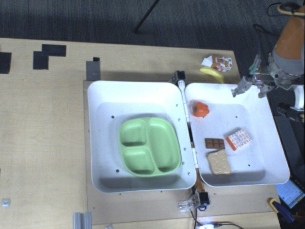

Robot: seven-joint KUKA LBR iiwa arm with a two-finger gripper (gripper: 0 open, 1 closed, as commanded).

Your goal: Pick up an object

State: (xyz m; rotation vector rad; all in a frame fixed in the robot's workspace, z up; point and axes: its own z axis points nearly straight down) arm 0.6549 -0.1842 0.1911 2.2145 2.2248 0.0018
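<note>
Above the far right corner of the right bin (267, 128), the end effector (249, 87) hangs with its two fingers spread apart and nothing between them. It sits below the arm's orange band (290, 42), which enters from the right edge.

Four things lie on the floor of the right bin. An orange-red toy pepper (200, 109) sits near the bin's far left side, close to the divider between the bins. Nearer the camera, a brown chocolate bar (214, 143) lies flat, with a slice of toast (219, 162) just in front of it, and a small red-and-white packet (238, 140) rests just to the right of the chocolate bar, tilted. All four are well apart from the end effector.

A green divided plate (149, 146) with three compartments rests in the left bin (102, 128). Beyond the bins, on the table (43, 137), lie a yellow banana (212, 73) and a small printed card (219, 62) just behind it.
</note>
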